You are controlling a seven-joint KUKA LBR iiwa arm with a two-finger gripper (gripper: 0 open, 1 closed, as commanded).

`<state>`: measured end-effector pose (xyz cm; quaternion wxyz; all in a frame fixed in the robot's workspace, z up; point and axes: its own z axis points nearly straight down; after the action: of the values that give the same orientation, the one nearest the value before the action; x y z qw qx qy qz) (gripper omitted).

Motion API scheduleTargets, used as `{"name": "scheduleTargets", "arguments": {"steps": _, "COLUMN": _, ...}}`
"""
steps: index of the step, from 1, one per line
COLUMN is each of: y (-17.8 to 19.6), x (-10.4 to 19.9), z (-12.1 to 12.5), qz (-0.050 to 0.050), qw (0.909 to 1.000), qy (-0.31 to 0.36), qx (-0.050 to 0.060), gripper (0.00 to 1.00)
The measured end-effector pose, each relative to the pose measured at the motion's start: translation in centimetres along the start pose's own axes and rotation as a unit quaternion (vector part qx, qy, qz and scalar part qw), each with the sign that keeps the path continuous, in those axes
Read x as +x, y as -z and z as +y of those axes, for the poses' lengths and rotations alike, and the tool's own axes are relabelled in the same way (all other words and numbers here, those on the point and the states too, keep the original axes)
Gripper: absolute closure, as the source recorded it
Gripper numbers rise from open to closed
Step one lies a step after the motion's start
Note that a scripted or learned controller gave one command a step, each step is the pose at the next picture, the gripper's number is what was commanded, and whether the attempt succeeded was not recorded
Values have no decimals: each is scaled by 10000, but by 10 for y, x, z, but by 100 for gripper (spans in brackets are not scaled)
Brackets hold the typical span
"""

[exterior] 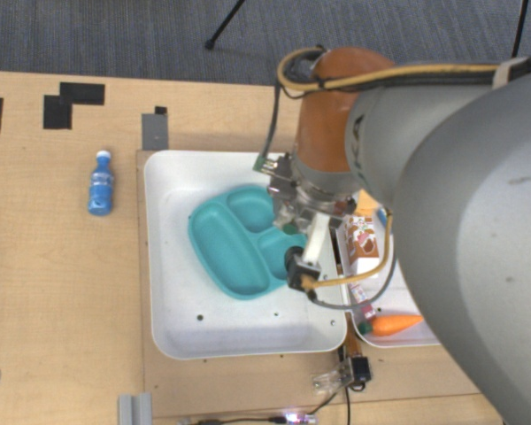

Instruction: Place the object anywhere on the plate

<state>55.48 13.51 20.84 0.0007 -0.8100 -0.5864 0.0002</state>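
Teal plate (234,255) sits in the left white bin (173,264), with its right edge tucked under my tool (288,212). Honestly can't tell if the tool is spread or pinching anything. My arm (442,193) blocks most of the right bin (398,341); just an orange carrot (394,324) and a carton (363,237) peek out. A blue bottle (100,182) lies on the bench (53,282).
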Motion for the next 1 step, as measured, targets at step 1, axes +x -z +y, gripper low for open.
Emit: {"name": "scheduleTargets", "arguments": {"steps": 1, "y": -63, "x": 63, "z": -40, "qz": -4, "qw": 9993, "qy": -373, "qx": 9, "gripper": 100}}
